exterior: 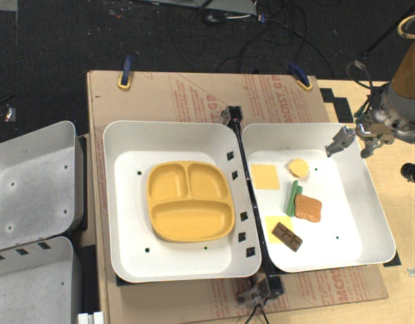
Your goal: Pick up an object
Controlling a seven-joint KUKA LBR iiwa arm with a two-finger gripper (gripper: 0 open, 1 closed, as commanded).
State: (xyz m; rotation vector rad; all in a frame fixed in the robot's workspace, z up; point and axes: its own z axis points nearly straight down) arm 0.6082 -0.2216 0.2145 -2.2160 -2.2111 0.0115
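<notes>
Several toy food pieces lie in the right bin [359, 231]: a flat yellow square [265, 177], a small round yellow piece [299, 168], a green stick [292, 199], an orange chunk [308, 208] touching the stick, and a brown block [287, 236] resting on a yellow slice [271, 223]. My gripper [353, 144] hangs over the bin's far right corner, up and to the right of the round yellow piece. It is open, with nothing between its fingers.
The left bin [123, 174] holds a yellow divided plate [191, 201]. A black divider [244, 187] runs between the bins. Grey metal trays [32, 181] sit off the bench at the left. Blue and yellow clamps [125, 73] hold the board's far edge.
</notes>
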